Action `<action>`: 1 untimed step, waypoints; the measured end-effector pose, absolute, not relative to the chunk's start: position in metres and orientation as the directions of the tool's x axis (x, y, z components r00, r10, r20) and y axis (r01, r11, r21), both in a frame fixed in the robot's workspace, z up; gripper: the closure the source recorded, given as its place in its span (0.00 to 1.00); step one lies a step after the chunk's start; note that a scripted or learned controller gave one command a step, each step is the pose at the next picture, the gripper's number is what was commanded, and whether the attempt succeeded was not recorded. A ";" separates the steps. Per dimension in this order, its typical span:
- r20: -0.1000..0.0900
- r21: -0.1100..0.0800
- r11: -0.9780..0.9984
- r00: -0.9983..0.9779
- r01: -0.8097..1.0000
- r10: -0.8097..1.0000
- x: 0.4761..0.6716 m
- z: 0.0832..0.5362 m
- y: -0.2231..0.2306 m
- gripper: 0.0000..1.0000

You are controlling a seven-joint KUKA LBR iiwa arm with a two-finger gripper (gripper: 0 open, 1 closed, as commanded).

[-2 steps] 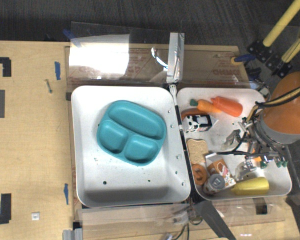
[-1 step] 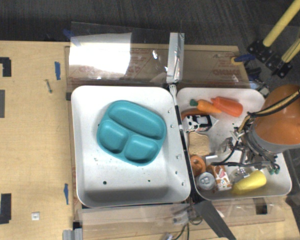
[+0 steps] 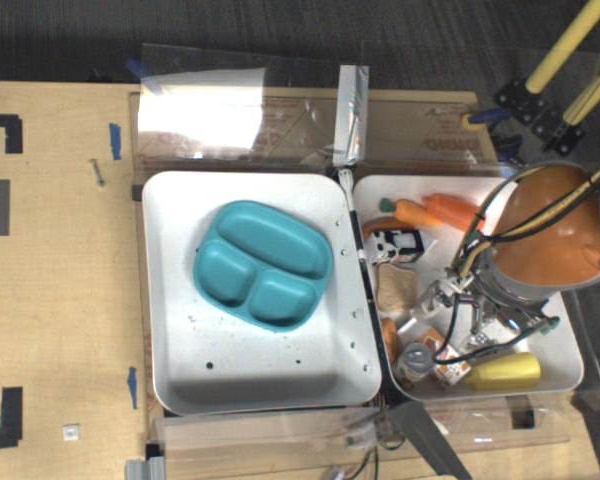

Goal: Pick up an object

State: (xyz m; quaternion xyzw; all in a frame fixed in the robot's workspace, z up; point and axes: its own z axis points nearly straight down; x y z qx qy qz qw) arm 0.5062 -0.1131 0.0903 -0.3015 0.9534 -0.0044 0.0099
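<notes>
Arm hangs low over the cluttered right bin since loose pickable items sit there, gripper above a yellow block and near an orange carrot, grip state unclear; teal divided plate lies alone in left bin.

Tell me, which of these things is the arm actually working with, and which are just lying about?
Part of the job:
- gripper, down in the right bin
- carrot, yellow object and other small items there, any of which it might pick

Just lying about:
- teal divided plate in the left bin
- yellow poles at the upper right
</notes>
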 end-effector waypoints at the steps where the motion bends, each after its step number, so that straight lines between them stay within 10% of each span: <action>1: -0.010 -0.006 0.812 -0.812 -0.584 -0.584 0.583 0.143 -0.123 0.00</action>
